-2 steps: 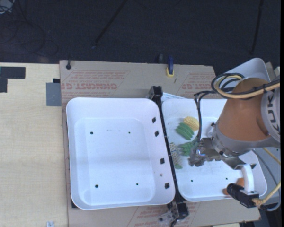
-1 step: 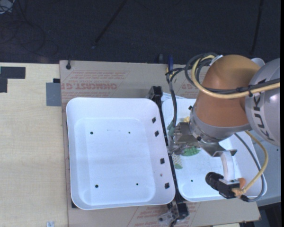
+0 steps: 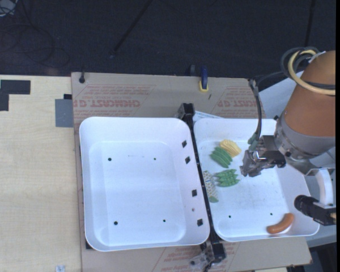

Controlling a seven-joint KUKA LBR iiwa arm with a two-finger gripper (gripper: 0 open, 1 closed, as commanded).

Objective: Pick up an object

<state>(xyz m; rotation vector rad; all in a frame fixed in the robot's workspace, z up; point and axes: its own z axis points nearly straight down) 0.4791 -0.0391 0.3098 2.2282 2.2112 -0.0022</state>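
The yellow corn [image 3: 230, 147] and two green pea pods [image 3: 221, 157] [image 3: 226, 178] lie near the middle of the right bin [image 3: 255, 211]. An orange sausage [image 3: 280, 224] sits at its lower right. The left bin [image 3: 136, 186] fills the middle of the frame. The arm [image 3: 309, 103] comes from the right, its gripper [image 3: 250, 166] low over the right bin beside the peas. I cannot tell its state.

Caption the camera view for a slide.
Hand hovers in right bin beside green vegetables, sausage nearby.
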